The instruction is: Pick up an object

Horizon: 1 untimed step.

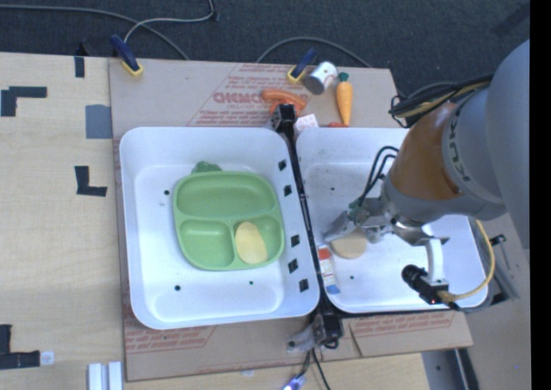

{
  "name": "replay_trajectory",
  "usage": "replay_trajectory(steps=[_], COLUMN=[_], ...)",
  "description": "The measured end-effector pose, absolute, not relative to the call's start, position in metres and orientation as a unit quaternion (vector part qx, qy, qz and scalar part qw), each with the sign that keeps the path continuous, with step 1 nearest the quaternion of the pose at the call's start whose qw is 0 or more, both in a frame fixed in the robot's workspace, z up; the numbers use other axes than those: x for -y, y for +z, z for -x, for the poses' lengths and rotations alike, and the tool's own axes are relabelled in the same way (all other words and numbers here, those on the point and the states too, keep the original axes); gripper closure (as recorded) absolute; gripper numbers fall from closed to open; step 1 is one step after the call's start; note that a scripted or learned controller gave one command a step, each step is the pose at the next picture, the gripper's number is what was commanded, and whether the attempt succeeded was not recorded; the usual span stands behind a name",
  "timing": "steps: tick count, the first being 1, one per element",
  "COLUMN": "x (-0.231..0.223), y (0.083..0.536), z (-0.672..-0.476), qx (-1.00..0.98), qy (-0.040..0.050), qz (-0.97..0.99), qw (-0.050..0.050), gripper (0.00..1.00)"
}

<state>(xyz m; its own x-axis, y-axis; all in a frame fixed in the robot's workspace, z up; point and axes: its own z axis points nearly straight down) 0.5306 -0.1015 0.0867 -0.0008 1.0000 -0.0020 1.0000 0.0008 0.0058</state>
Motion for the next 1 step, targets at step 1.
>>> replay_trajectory(steps=[1], x=[0.1016], y=[0.0960], z=[-0.5307], qx=[-0.707], qy=[0.0010], qz=[-0.707], qw=[0.003], gripper=[1.00])
